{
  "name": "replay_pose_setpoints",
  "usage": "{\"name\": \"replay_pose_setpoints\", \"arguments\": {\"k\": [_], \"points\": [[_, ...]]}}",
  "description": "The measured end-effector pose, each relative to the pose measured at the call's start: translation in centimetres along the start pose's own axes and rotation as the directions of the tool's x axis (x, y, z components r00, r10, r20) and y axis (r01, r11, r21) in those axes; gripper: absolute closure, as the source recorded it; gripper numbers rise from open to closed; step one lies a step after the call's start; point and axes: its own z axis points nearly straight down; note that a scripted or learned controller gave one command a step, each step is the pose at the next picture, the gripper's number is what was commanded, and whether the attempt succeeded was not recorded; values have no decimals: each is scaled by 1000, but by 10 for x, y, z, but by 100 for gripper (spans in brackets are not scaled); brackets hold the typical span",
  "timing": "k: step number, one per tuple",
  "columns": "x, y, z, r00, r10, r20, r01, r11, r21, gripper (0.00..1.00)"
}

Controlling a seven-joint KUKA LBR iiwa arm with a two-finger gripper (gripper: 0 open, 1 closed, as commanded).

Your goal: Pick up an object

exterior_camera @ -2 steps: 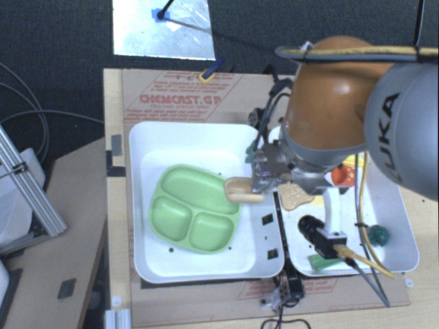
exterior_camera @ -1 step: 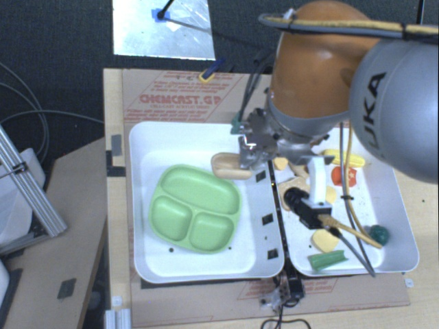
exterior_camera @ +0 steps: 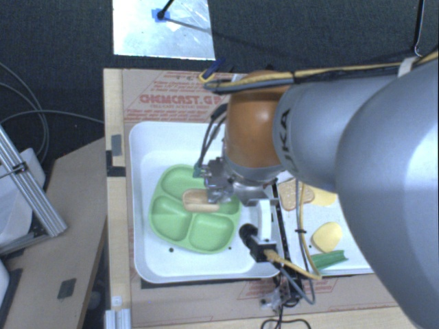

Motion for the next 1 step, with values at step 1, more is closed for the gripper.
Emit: {"name": "replay_pose_setpoints", "arguments": {"k": [1], "points": [[-21, -35, 90, 1000, 4, 0, -4, 1000, -6, 100]]}}
